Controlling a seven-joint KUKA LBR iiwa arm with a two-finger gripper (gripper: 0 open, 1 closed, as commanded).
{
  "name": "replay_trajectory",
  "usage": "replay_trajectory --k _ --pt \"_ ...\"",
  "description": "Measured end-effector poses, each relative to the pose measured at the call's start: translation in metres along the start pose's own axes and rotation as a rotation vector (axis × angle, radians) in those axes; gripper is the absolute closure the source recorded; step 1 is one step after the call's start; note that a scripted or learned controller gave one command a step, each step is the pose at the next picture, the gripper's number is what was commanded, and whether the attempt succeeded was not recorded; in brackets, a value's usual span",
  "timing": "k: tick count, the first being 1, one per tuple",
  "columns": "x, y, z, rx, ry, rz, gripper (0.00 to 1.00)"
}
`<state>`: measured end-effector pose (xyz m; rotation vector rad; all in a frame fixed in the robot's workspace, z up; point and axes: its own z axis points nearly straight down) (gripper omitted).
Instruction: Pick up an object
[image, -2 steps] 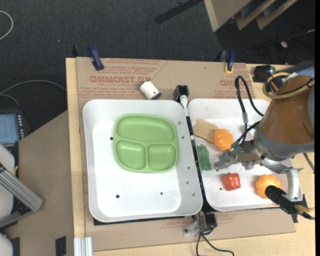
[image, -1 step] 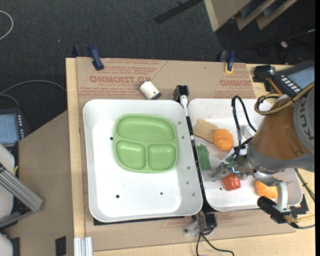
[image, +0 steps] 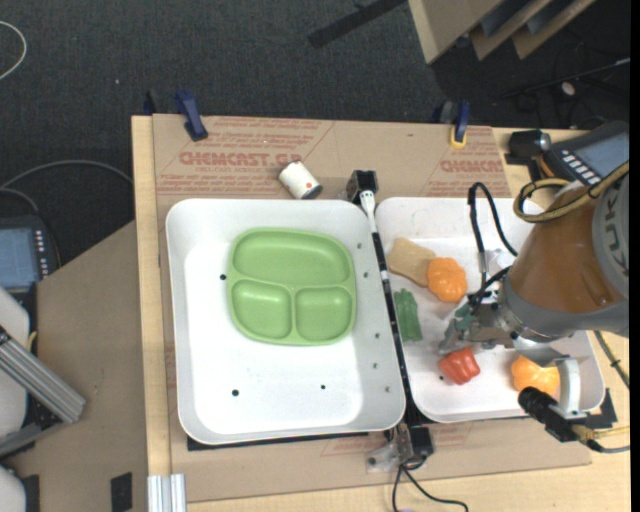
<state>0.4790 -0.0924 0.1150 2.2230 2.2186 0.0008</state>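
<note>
While the arm (image: 575, 270) leans in from the right, two shallow white bins sit side by side on the bench. The left bin (image: 200, 380) holds a pale green divided plate (image: 292, 286), with one long compartment at the back and two smaller ones in front, lying flat toward the bin's far half. The right bin (image: 440, 215) is busier: a tan wedge-shaped piece (image: 408, 259) lies near its back left, touching an orange round piece (image: 446, 279); a green leafy-looking piece (image: 407, 313) lies along the left wall; a red pepper-like object (image: 460, 367) sits toward the front; and an orange object (image: 534, 376) rests at the front right, partly under the arm.

The gripper (image: 468, 330) hangs low just above and beside the red object, between it and the orange round piece. From where I stand the fingers are a dark tangle against the bin, and I cannot tell whether they are spread or closed, nor whether anything is caught between them.

Both bins rest on a brown cardboard sheet (image: 240, 150) with printed lettering, clamped at the back by blue clips (image: 190, 115). A small white cylinder (image: 298, 180) lies on it behind the left bin. Dark carpet (image: 150, 50) lies beyond the bench.
</note>
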Motion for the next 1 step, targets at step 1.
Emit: replay_trajectory --k 1 --pt "0.0665 0.0458 -0.1165 -0.015 0.002 -0.012 1.0"
